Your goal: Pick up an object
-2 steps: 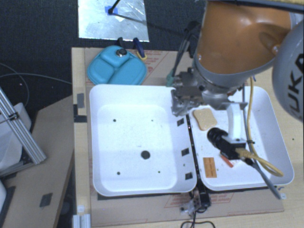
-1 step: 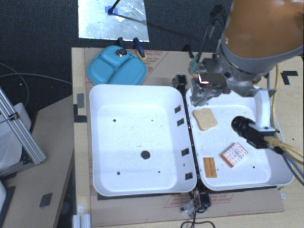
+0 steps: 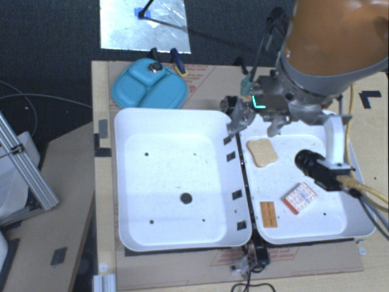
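Note:
The right bin (image 3: 340,224) holds a tan bread-shaped piece (image 3: 262,152) near its back left. A small red-and-white patterned box (image 3: 300,198) lies toward the front. Close to the front left wall lies a flat orange-brown block (image 3: 268,214). My gripper (image 3: 258,124) hangs over the back left corner of this bin, just behind the tan piece. Its fingers are spread open, with nothing between them. In the left bin (image 3: 140,224), a small dark round object (image 3: 186,198) lies alone near the middle.
A blue lidded container (image 3: 149,85) sits on the bench behind the left bin. A black cylinder on a white bracket (image 3: 317,166) juts over the right bin from the arm. Yellow cables (image 3: 364,190) trail at the right. A shiny sheet (image 3: 144,16) lies at the back.

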Controlling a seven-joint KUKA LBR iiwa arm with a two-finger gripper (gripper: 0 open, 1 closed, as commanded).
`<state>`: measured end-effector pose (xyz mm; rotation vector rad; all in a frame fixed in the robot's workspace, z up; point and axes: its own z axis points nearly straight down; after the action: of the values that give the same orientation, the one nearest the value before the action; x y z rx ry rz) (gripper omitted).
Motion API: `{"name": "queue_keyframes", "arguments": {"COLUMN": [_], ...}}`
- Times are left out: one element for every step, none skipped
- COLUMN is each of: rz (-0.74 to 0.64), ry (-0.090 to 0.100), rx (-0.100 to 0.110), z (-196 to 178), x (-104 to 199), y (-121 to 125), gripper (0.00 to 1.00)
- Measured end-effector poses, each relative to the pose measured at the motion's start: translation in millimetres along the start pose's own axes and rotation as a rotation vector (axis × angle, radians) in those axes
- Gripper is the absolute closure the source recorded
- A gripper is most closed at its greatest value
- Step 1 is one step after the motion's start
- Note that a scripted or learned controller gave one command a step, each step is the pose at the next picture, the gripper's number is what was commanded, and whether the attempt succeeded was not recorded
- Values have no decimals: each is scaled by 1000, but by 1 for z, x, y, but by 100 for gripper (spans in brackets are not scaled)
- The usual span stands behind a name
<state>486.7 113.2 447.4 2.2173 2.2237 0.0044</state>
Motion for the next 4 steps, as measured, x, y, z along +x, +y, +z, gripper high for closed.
{"name": "queue_keyframes", "arguments": {"rz": [-9, -4, 5, 4], "ry": [3, -1, -1, -7], "rx": [-1, 5, -3, 18], "z": [-5, 47, 50, 212], "x": [91, 123, 120, 105], "y": [-1, 0, 80, 52], "gripper": [0, 0, 0, 0]}}
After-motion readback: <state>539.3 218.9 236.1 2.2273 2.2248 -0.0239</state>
